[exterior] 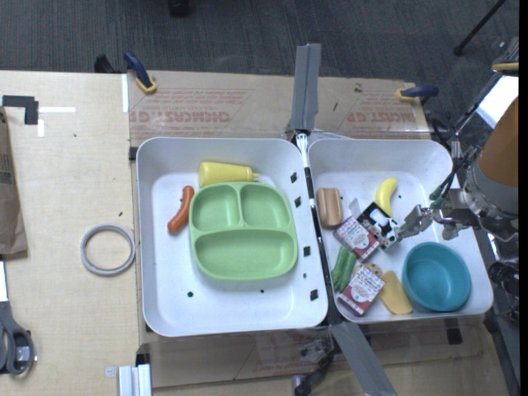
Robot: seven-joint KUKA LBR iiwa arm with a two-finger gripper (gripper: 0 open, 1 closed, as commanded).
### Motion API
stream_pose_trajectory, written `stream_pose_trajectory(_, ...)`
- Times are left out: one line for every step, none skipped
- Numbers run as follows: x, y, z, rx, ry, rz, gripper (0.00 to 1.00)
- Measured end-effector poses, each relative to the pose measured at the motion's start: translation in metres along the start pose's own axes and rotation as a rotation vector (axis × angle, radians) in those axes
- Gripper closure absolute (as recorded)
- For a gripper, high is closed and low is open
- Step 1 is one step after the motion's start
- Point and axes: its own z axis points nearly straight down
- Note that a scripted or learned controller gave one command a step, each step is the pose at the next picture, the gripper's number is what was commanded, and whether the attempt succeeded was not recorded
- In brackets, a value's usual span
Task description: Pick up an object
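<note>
Gripper (403, 223), grasp unclear, beside upright-lying banana (386, 193), long axis seemingly toward bin's (429, 157) far wall.

- Small black-and-white printed packet (379, 219): lies tilted in the right white plastic bin (429, 157), near its middle, touching the tip of the claw (402, 223).
- It rests just below a curved yellow toy banana (385, 193) and beside a red-and-white flat snack pouch (357, 234).
</note>
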Motion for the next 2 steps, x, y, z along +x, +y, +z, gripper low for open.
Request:
stream_pose_trajectory(-0.037, -0.01, 0.126, -0.003, 0.0, 0.084, 0.0)
stream_pose_trajectory(0.005, -0.009, 0.127, -0.002, 0.0, 0.045, 0.0)
